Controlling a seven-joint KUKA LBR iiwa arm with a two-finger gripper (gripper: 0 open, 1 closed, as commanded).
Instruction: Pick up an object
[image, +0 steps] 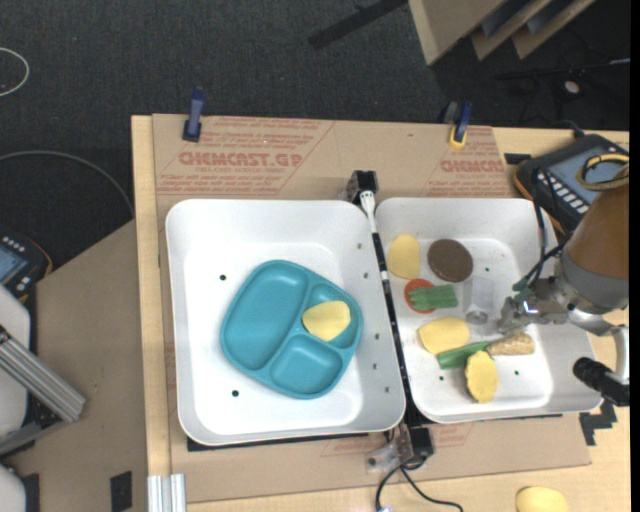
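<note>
Low over the right bin, my hand hangs near the desk's right edge, just above a tan piece (whether it is apart or together I cannot tell). I judge a straight descent, centred on that piece, works best.

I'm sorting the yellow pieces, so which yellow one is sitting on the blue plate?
The pale yellow piece in the blue plate's right compartment, left bin. The other yellow pieces lie in the right bin.
</note>
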